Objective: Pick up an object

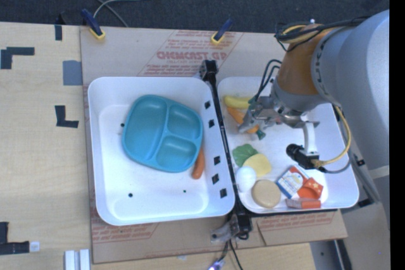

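Pale wood bench [38,155] with black tape marks runs under a cardboard sheet [183,54] held by two blue and yellow clamps, and dark carpet with a thin cable lies beyond it. On the cardboard, the left bin [107,199] holds a blue divided plate [162,133], tilted slightly, with an orange carrot [199,165] lying just beside its lower right edge. A black divider strip separates this bin from the right bin [338,136], which is more crowded. Near its top left corner sit a yellow banana [236,101] and an orange piece [235,114] touching it. Lower down come a green leaf-shaped item [243,153], a yellow round one [258,165], a white egg [244,178] and a tan disc [266,193], packed close together, then a small red and white carton [299,184] (partly overlapping other red pieces). The gripper [254,125] hangs low over the orange piece and banana area; whether it is released or clenched cannot be told, as it blurs with the objects beneath. Its grey arm [354,66] with orange band enters from the right.
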Available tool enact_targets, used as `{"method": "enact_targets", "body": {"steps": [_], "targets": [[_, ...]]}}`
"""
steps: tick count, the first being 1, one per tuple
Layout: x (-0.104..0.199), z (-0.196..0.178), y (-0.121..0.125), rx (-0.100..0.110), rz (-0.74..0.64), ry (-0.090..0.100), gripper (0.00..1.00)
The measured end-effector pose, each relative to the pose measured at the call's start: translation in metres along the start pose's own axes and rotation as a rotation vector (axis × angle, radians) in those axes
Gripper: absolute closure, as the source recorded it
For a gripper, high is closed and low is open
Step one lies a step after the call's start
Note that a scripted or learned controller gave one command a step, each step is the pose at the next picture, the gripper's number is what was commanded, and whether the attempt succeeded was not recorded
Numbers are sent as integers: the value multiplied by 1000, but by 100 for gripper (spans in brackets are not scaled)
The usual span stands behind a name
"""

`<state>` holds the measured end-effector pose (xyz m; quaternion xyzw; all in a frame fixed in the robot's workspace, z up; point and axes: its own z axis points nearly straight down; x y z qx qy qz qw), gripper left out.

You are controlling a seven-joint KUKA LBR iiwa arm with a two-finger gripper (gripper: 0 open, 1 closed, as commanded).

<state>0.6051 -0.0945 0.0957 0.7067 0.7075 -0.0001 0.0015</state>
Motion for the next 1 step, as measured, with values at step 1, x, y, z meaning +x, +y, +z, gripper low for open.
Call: {"method": "enact_targets", "body": {"steps": [1], "targets": [[67, -89, 14, 2, -1, 3, 100]]}}
